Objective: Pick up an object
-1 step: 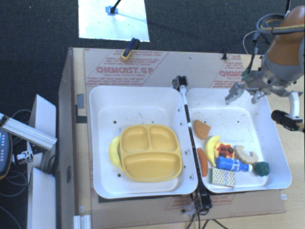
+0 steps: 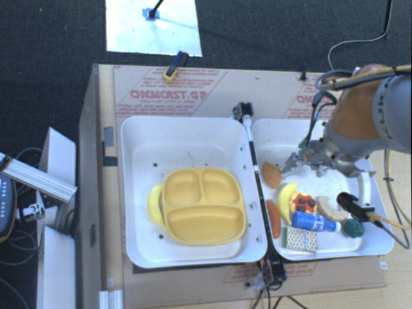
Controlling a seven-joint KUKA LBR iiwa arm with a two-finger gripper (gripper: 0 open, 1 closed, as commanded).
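Gripper hovers at the right bin's twelve o'clock, whether parted or together I cannot tell; nothing lifted, objects (bottle, banana) lie at six o'clock

You can read red print on the pale, paper-covered sheet that lies under the two bins. At twelve o'clock from the left bin it says "CHEMCAST" in large capitals, followed by letters that look like "GP". Smaller red lines above and below it are too fine to read. Toward two o'clock the same print repeats, partly hidden.
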